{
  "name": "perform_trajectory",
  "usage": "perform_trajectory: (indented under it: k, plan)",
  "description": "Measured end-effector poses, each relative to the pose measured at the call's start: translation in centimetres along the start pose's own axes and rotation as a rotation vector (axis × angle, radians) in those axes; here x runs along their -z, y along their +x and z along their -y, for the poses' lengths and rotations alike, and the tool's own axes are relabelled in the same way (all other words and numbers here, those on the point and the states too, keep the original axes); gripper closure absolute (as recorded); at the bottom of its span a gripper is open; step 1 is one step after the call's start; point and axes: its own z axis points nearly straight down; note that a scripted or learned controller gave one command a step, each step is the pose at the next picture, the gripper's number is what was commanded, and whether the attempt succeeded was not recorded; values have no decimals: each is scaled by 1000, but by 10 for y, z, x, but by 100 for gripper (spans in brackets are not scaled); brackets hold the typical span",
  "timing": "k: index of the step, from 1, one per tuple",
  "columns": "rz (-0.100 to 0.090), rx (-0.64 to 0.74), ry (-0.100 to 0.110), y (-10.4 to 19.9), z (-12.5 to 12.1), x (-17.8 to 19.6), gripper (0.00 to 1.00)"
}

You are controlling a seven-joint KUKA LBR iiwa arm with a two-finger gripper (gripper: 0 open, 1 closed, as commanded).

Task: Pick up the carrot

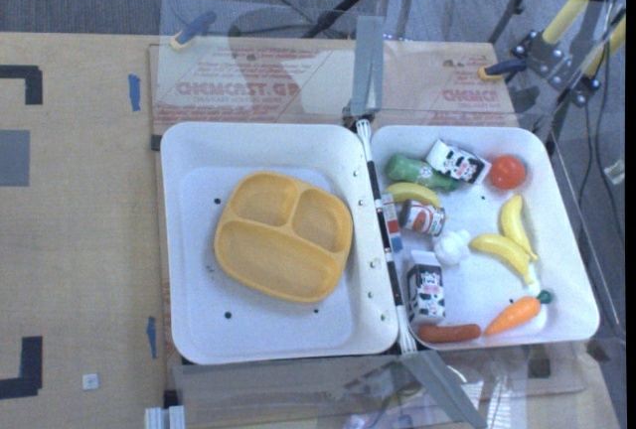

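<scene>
Carrot (pixel 516 314): orange, lying in the right bin (pixel 571 218) near its front right corner, tilted, with the green top pointed toward the right wall. A red sausage (pixel 449 332) is set just beside its tip along the front wall, and a yellow banana (pixel 507 253) lies near it toward the back. Bare bin floor is seen between the carrot and the right wall. A cow-print carton (pixel 427 290) stands well to its left by the divider. A tomato (pixel 506 171) is placed at the back. Left bin (pixel 189 218): occupied by a yellow divided plate (pixel 283 235), with open floor left around it. Gripper: state cannot be told.
</scene>
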Motion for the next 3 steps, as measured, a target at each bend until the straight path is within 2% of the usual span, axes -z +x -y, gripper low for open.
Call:
perform_trajectory:
  k: [1,2,3]
  plan:
    - [-1,238,0,-56,3,-89,100]
    - [-4,-2,2,-46,22,-126,100]
    - [1,-82,-1,-79,-50,-121,100]
